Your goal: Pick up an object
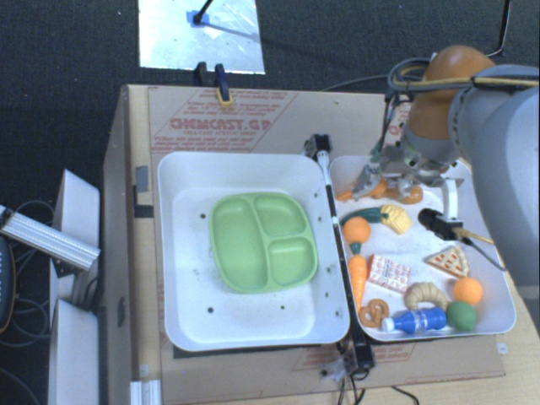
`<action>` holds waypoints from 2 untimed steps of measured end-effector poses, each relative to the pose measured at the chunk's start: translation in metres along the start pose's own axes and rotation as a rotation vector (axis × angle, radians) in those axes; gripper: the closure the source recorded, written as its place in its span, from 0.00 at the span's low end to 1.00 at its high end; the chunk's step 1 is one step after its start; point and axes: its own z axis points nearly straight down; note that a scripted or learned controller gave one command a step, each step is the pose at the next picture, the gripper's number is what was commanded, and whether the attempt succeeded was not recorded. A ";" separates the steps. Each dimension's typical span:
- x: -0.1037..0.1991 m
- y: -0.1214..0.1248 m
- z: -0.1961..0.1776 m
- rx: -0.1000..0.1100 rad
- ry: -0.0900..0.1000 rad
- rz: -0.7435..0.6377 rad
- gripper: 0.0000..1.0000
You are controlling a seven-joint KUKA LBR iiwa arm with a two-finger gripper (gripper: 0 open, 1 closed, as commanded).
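From the camera view, looking down on the desk [253, 116], I have my jaws [381, 175] low over the far end of the right bin [498, 315], and I cannot tell how wide they stand or whether anything is between them, since my own wrist covers them. Under and just beside me lie some orange bits [411, 195] I can't identify; nearer sit the corn [394, 218], an orange [357, 229], a carrot [358, 277], a cracker box [389, 272], a pizza slice [448, 262], a croissant [426, 294], a pretzel [372, 313] and a blue bottle [418, 320]. The left bin [181, 310] holds a green tray [261, 240]. To do this well, I judge I should settle on one piece with open space beside it, come straight down, and close across its narrow width. The crowding is the risk: a neighbour may get nudged or pinched along with it. I'd lift slowly and check that something really came up.
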 end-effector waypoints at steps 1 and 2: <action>-0.010 0.001 0.013 -0.002 0.012 -0.005 0.00; -0.009 -0.031 0.016 -0.032 0.004 -0.006 0.00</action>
